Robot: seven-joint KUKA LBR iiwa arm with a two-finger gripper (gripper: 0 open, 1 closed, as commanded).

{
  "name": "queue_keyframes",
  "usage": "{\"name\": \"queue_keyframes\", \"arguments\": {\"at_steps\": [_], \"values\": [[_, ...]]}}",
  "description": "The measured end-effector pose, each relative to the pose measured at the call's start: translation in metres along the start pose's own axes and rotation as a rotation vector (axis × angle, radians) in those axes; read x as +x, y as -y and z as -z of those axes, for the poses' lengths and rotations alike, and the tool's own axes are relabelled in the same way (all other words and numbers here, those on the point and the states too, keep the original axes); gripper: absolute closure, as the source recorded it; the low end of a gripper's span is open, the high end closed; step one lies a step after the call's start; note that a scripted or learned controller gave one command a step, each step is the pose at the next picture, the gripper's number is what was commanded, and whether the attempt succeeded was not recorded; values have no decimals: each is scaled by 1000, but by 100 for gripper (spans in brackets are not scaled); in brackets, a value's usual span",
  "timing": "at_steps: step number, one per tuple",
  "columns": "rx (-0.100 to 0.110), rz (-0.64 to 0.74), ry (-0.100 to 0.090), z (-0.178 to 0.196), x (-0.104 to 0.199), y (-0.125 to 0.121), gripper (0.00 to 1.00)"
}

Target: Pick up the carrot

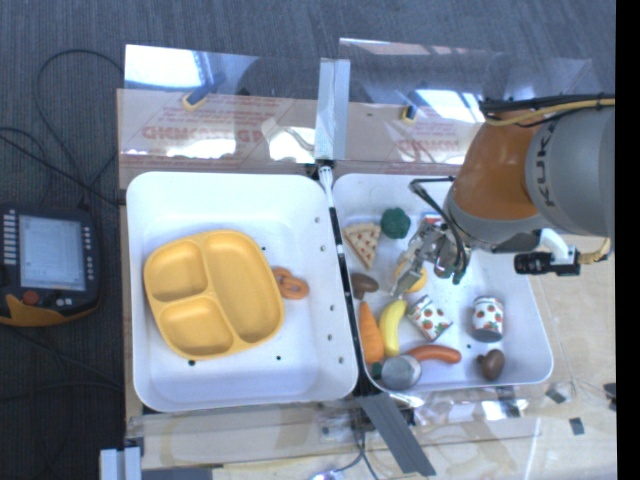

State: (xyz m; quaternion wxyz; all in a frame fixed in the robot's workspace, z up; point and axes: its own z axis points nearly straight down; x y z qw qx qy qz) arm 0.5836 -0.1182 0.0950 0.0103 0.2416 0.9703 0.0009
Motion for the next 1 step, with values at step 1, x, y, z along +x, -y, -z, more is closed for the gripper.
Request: {"name": "queue_keyframes", "arguments": {"at_steps": [1], "values": [[2, -97, -11, 94, 92, -41, 100]]}}
